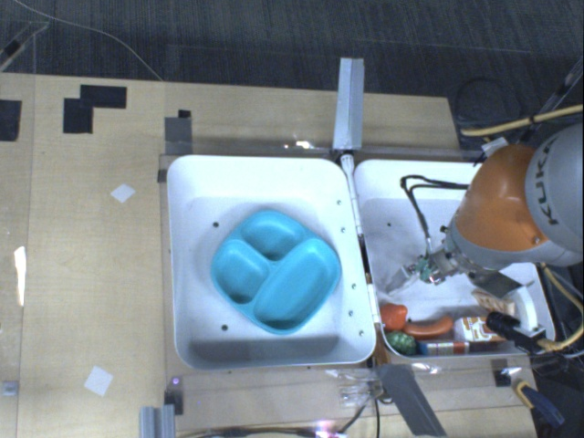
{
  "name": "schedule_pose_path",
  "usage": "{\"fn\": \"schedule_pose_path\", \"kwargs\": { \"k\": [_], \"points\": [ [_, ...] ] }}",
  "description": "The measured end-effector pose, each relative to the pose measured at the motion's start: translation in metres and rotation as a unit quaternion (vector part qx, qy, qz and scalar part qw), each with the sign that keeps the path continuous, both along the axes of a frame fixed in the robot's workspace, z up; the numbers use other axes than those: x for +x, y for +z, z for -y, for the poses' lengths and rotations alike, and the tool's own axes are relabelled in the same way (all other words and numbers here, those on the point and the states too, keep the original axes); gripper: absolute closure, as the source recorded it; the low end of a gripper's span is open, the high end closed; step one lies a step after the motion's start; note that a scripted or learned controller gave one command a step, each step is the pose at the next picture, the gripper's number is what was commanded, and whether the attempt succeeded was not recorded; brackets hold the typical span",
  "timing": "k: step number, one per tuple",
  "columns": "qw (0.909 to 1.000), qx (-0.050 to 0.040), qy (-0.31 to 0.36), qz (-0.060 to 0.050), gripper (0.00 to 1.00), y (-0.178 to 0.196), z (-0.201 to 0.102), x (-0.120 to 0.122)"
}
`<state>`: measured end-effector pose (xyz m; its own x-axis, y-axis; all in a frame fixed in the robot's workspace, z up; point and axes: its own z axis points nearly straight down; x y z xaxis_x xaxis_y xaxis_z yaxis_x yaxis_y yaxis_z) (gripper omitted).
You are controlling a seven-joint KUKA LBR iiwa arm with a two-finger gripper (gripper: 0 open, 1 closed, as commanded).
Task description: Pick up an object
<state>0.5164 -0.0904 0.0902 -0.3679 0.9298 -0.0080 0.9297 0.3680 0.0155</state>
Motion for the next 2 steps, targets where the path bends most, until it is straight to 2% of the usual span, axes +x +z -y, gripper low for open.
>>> {"fn": "schedule_pose_path", "kwargs": {
  "k": [1,2],
  "points": [
    [0.9999,-0.0001,-0.011,-0.004,0.00,-0.003,0.060,0.104],
    [0.9997,0.0002,0.024,-0.004,0.00,-0.001,0.037,0.040]
  ]
}}
